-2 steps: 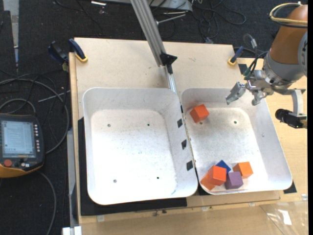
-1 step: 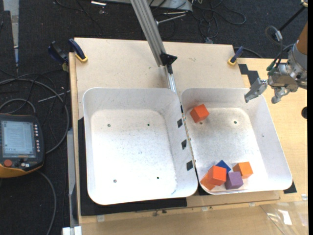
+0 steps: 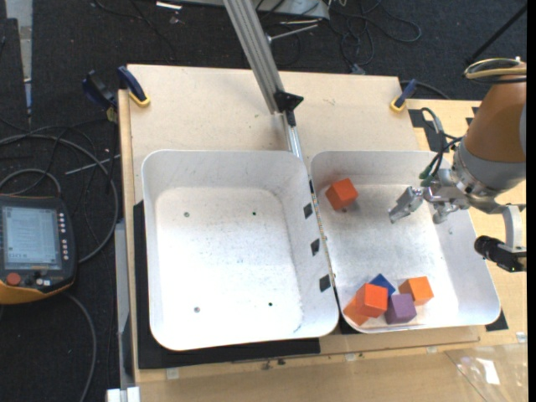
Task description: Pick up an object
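Over the right bin, hanging above the bare floor toward its far right side: the gripper, reached in from the right on the grey arm with the orange band. Holding nothing; no block between the fingers, and how far apart they stand cannot be told from this slant. Candidates all in that same bin: one orange block alone near the far left corner, well apart from the rest; then a tight cluster at the near rim, an orange cube, a blue block behind it, a purple block and a small orange block, touching or nearly so. Left bin beside it on the counter. Judged as the approach step, nothing yet grasped. Next move probably needs choosing a target, centring above it, then descending with fingers clear of neighbours; lone block likely easier than the crowded cluster.
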Controlling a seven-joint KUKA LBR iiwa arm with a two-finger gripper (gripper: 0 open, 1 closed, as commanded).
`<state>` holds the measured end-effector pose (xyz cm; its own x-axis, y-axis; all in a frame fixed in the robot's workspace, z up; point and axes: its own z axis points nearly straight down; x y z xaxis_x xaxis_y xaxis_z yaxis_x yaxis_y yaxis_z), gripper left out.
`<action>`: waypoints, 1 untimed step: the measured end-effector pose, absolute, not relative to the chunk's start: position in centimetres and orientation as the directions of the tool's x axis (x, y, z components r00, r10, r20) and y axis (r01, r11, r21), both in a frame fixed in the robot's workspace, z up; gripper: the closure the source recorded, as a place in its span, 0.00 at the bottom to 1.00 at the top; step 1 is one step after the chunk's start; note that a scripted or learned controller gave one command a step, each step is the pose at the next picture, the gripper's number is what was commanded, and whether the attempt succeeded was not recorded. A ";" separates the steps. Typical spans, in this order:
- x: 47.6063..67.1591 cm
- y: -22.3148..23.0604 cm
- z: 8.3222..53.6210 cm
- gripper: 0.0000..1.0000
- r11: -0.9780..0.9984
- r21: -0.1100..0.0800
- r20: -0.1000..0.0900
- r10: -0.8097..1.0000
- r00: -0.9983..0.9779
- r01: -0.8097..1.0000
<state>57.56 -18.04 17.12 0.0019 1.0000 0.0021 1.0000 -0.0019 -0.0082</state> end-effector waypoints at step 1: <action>59.1 -11.1 12.3 0.00 0.008 -0.004 0.004 1.000 -0.008 1.000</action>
